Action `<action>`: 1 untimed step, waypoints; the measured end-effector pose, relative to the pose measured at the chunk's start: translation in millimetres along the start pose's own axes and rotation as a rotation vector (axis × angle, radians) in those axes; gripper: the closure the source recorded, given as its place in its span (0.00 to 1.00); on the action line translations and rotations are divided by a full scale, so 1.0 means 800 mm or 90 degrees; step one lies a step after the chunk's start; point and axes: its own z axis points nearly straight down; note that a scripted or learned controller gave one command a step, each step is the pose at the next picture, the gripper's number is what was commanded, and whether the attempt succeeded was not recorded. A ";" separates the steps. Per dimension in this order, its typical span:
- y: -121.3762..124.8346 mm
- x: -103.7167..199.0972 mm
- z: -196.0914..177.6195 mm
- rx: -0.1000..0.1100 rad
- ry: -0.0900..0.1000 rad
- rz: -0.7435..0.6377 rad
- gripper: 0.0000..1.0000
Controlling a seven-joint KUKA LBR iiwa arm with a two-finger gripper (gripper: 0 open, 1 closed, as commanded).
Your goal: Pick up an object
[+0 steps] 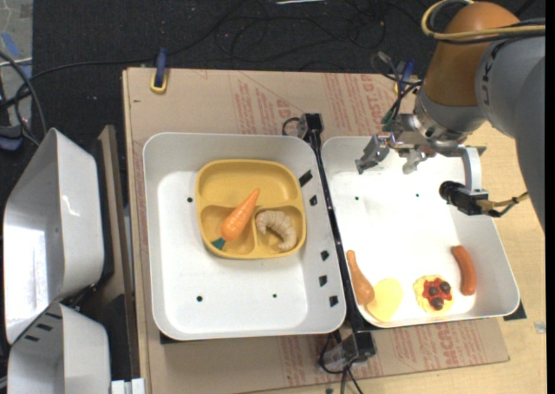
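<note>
The hand (392, 156) hangs open and holds nothing, above the far end of the right bin (416, 219). The toy sausage (466, 269) lies near the front right corner. The hand should move over it, then drop straight down.

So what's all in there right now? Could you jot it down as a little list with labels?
left bin: yellow divided plate
on plate: toy carrot, shrimp
right bin: chicken drumstick, yellow disc, small pizza, sausage
gripper: above right bin's far edge, holding nothing
</note>
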 end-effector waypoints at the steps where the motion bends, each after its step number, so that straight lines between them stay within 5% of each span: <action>1: 0.003 0.005 0.053 -0.001 0.000 0.000 0.00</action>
